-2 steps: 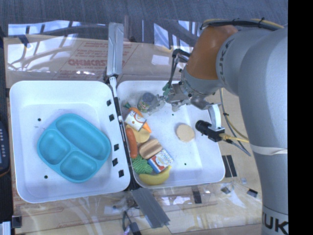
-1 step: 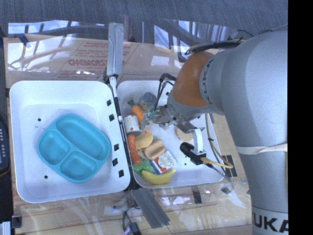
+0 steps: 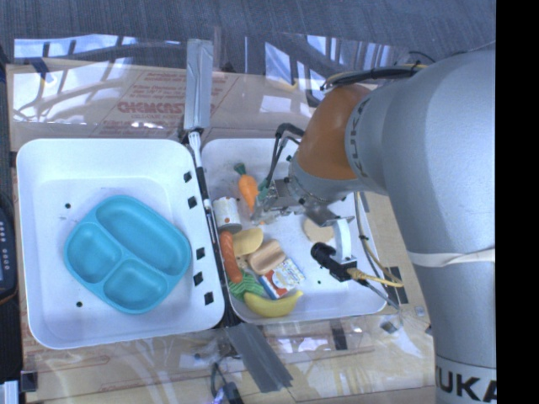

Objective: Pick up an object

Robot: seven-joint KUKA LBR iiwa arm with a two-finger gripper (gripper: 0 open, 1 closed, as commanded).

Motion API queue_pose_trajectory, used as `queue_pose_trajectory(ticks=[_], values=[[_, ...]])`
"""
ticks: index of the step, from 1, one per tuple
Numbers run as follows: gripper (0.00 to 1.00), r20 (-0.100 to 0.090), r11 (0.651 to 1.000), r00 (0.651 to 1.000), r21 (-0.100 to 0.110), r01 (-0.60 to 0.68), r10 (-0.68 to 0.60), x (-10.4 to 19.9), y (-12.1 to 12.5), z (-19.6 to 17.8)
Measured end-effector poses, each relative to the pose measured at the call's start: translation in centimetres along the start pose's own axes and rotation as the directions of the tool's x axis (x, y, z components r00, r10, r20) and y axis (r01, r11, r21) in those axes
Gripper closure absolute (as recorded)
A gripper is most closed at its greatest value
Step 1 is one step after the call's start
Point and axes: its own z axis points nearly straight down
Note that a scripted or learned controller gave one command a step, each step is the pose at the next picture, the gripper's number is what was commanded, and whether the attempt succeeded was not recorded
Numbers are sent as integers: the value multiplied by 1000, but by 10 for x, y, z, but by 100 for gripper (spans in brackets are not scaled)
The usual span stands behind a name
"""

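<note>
1. Two white bins sit side by side on your bench: the left bin (image 3: 42, 225) carries a blue divided plate (image 3: 128, 252), and the right bin (image 3: 354, 305) holds the clutter you can pick from.
2. You have the arm (image 3: 421, 150) reaching in from the right, with its orange band (image 3: 330, 137) over the upper part of the right bin.
3. Your gripper (image 3: 268, 200) is low in that bin, just beside a toy carrot (image 3: 247, 191); you cannot tell from this view how the jaws stand, nor whether anything is between them.
4. Along the bin's left side you see a small tin can (image 3: 226, 213), and below it an orange-red sausage-shaped toy (image 3: 228, 255).
5. Near the middle lie a pale yellow rounded piece (image 3: 248, 241) and a tan bread-like piece (image 3: 265, 256), touching each other.
6. At the bin's near edge you find a banana (image 3: 271, 304), with a green toy (image 3: 244, 287) and a small printed carton (image 3: 282, 278) crowded against it.
</note>
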Motion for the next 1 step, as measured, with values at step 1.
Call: queue_pose_trajectory(ticks=[1], values=[[100,-8,998,998,-6,-60,60,14,14,-122]])
